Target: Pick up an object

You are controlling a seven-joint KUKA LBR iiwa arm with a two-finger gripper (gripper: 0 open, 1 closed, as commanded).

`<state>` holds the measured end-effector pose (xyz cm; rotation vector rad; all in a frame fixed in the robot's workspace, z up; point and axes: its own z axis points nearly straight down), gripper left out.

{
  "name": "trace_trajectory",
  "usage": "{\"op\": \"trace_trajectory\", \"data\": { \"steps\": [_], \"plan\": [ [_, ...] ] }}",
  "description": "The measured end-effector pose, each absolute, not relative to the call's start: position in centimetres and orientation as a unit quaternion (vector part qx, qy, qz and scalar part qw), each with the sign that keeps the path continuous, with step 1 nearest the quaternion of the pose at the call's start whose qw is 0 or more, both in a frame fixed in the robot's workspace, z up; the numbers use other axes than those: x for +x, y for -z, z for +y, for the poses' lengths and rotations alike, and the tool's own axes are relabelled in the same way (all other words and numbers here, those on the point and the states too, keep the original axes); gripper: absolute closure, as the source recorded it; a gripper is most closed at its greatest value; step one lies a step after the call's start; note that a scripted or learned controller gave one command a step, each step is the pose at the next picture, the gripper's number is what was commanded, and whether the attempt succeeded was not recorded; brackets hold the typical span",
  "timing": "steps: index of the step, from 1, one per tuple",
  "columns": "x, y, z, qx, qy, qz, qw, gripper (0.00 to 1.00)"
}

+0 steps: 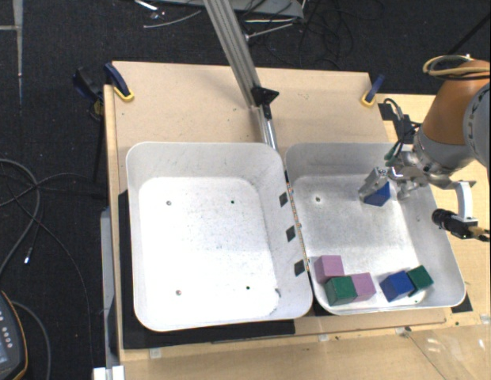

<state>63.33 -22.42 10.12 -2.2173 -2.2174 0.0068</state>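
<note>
A blue block (378, 198) sits between the fingers of the gripper (377, 188), so the claw is closed on it, over the upper part of the right bin (348, 220). The arm (455, 125) comes in from the right. Along the near wall of the same bin lie five more blocks: a pink one (329, 266), a dark green one (340, 290), a purple one (363, 285), a blue one (396, 285) and a green one (420, 278). The left bin (202, 232) stands just beside.

The end effector (378, 187) grips a blue block (377, 197) above the right bin (348, 165).
</note>
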Motion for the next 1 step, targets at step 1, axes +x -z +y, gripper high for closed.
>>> {"op": "trace_trajectory", "data": {
  "steps": [1],
  "plan": [
    [63.56, -11.68, -22.44, -0.706, -0.0003, -0.708, -0.002, 1.0]
  ]
}}
